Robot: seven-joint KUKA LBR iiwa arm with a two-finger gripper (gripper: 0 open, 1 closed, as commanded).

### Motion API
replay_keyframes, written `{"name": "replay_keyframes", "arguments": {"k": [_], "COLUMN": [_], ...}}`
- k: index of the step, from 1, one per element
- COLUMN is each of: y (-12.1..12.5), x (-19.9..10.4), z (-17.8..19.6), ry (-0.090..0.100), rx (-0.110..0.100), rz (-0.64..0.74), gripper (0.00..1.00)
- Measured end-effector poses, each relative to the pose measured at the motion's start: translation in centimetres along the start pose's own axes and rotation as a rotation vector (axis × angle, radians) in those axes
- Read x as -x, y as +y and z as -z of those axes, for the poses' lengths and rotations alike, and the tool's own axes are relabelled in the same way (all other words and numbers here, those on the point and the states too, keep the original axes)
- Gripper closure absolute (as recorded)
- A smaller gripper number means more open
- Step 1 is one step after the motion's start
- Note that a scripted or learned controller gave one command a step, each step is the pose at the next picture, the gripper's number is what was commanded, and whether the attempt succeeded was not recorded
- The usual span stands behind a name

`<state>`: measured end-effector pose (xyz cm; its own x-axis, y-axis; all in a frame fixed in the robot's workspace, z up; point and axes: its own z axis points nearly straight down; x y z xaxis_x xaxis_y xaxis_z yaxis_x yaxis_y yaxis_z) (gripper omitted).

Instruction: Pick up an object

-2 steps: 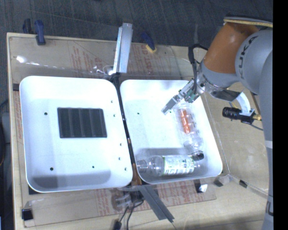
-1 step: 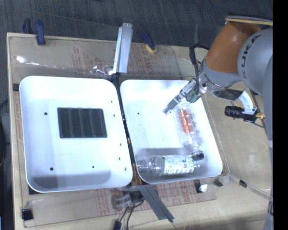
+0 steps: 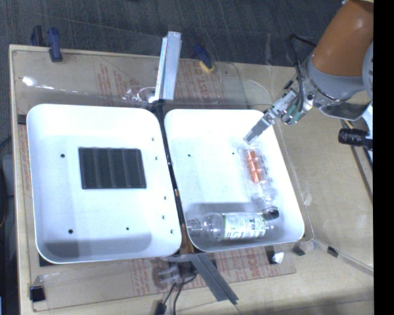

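Two shallow white plastic bins sit side by side on the pale wooden bench (image 3: 328,195). The left white bin (image 3: 52,209) carries one dark ribbed rectangular panel (image 3: 111,168) lying flat on its floor, left of centre. One grey metal upright bar (image 3: 167,66) stands at the far edge where the two bins meet, and two blue clamps (image 3: 54,43) grip the far edge of the bench.

The right white bin (image 3: 203,149) holds two clear plastic bottles. One clear bottle with a white label (image 3: 231,226) lies on its side along the near wall. One clear bottle with an orange label and a dark cap (image 3: 257,174) lies along the right wall, its cap end close to the first bottle.

The grey arm with its orange band (image 3: 341,38) enters from the upper right, wrist angled downward and to the left. Its end effector (image 3: 251,135) hangs over the far right part of the right bin, tip just above the orange-labelled bottle's far end. Nothing is seen between its fingers; whether they are spread or closed cannot be told.
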<state>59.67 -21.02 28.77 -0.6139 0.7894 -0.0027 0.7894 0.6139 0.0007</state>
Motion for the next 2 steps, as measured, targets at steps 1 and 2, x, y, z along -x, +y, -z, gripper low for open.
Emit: {"name": "replay_keyframes", "arguments": {"k": [1, 2], "y": [1.4, 0.1], "x": [-2.5, -0.3], "z": [2.4, 9.8], "ry": [-0.001, 0.0], "rx": [0.001, 0.001], "rz": [0.068, 0.056], "gripper": [0.0, 0.0]}}
